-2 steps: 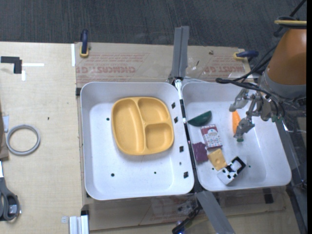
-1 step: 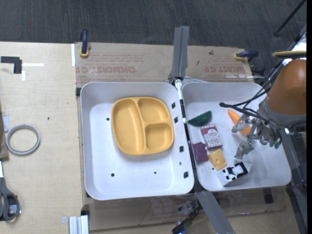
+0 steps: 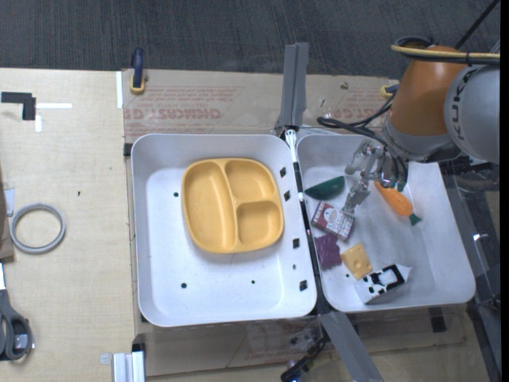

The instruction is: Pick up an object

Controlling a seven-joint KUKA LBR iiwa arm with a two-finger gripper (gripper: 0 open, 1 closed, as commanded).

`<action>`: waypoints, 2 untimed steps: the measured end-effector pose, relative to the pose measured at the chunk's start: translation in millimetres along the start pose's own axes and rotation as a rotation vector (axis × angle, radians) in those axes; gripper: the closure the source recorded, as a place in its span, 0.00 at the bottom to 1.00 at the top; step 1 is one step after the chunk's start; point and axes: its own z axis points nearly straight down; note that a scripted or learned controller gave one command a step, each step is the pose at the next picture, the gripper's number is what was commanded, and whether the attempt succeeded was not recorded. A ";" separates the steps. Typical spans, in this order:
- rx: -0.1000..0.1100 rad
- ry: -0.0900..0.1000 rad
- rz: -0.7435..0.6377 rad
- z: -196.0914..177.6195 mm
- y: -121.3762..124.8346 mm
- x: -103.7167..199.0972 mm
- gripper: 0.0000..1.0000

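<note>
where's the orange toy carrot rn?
In the camera view, the orange toy carrot lies in the right white bin, upper part, just right of the gripper.

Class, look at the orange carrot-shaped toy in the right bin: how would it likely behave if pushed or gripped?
The carrot looks rounded and tapered, so a push would probably roll it in a curve. Its smooth, glossy surface may slip between fingers. It seems a small toy, so likely light.

Divided plate (image 3: 233,205) in left bin (image 3: 151,237); carrot (image 3: 395,200), cheese wedge (image 3: 355,259) in right bin (image 3: 445,253).
</note>
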 end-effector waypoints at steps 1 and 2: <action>0.002 0.000 0.319 0.1 18.6 -4.1 0.00; 0.003 0.002 0.501 0.4 -75.2 5.7 0.00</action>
